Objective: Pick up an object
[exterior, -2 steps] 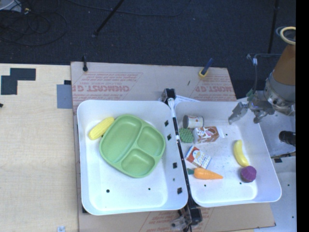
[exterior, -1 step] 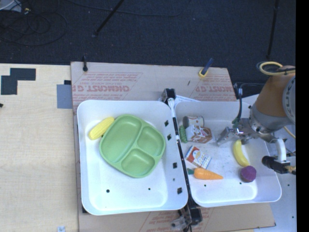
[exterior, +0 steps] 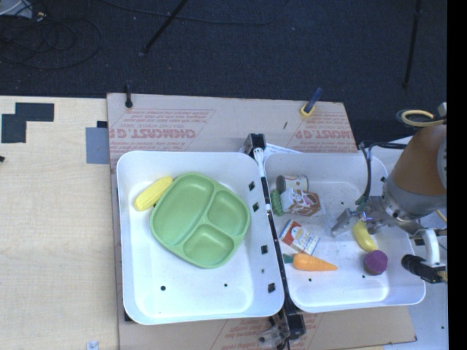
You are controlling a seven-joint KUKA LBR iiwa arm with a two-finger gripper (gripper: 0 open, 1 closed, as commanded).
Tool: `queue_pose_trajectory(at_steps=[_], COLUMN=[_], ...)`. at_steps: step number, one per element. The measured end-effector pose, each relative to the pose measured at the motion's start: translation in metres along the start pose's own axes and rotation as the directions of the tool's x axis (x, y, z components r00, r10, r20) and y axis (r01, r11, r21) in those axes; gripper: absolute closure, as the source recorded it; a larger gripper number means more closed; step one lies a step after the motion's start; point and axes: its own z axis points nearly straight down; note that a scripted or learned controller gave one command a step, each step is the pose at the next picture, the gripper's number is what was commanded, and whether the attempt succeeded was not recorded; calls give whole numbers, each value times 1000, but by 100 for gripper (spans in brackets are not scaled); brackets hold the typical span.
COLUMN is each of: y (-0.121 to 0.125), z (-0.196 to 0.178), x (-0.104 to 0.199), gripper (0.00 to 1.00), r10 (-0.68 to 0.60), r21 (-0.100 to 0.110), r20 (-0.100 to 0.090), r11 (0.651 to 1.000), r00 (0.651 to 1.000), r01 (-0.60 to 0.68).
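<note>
The yellow banana-shaped toy (exterior: 364, 235) lay in the right bin (exterior: 343, 297), toward its right side, and the gripper (exterior: 355, 221) sat directly over its far end, one grey finger (exterior: 342, 224) splayed out to the left of it. That placement suggested the toy was the chosen target: the fingers looked parted enough to straddle it, but nothing could be seen clamped between them, so the toy appeared to rest on the bin floor, not held. How wide the opening was could not be judged closely, as the far finger was lost against the wrist.

Just nearer than the toy sat a purple ball (exterior: 375, 262), close enough that a closing finger might nudge it. Further left, an orange carrot (exterior: 315, 264) lay across the bin floor, with a small red-and-white packet (exterior: 299, 236) beside it and a brown-and-white pouch (exterior: 298, 199) farther back near the divider. These stood well apart from the gripper and probably posed no obstacle.

The arm (exterior: 419, 170) leaned in from the right over the bin's rim, its orange band above the wrist, angled down so the fingers met the toy from above.

In the left bin (exterior: 146, 297), a green divided plate (exterior: 201, 219) lay tilted slightly across the middle, a yellow corn cob (exterior: 152, 192) touching its far-left edge, both out of the arm's present reach.
</note>
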Motion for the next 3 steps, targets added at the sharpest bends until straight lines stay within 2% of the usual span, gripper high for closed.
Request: queue_pose_trajectory(at_steps=[1,2,3], y=[0,-2,12], z=[-11,-52,-124], x=[-1,94,166], gripper=[100,100,100], r10=[4,-1,-1], r21=[-1,1,-1], r20=[-2,0,0], r11=[1000,1000,1000], r00=[1000,1000,1000], r01=[-4,1,1])
